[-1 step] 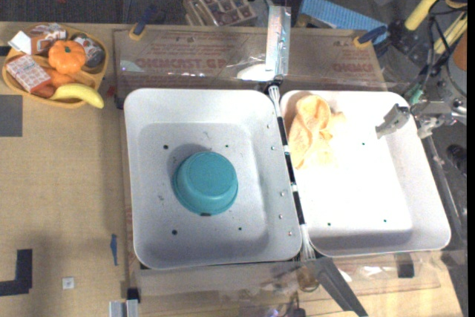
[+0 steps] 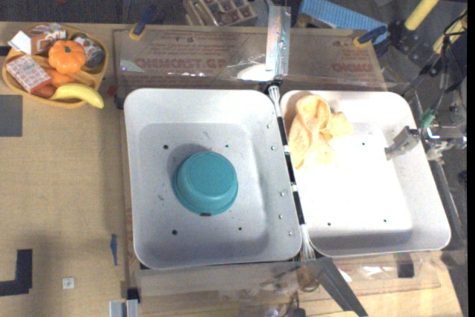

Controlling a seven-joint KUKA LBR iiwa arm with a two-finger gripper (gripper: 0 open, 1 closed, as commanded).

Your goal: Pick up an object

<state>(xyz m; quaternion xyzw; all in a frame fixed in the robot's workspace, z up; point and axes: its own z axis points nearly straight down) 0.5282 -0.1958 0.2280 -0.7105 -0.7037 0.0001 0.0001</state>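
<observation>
The jaws (image 2: 404, 141) sit at the right bin's (image 2: 371, 234) right edge; I cannot tell whether they are open or closed. A crumpled yellow cloth (image 2: 312, 130) lies in that bin's upper-left corner, its long axis running toward the camera. A teal bowl (image 2: 206, 182) rests upside down in the left bin (image 2: 148, 122). On the wooden bench (image 2: 59, 197), far left, stands a basket of toy food (image 2: 52, 67).

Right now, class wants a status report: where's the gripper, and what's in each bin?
Gripper at right bin's right edge, holding nothing. Teal bowl upside down in left bin. Yellow cloth crumpled in right bin's far-left corner. Nothing between gripper and cloth.
</observation>
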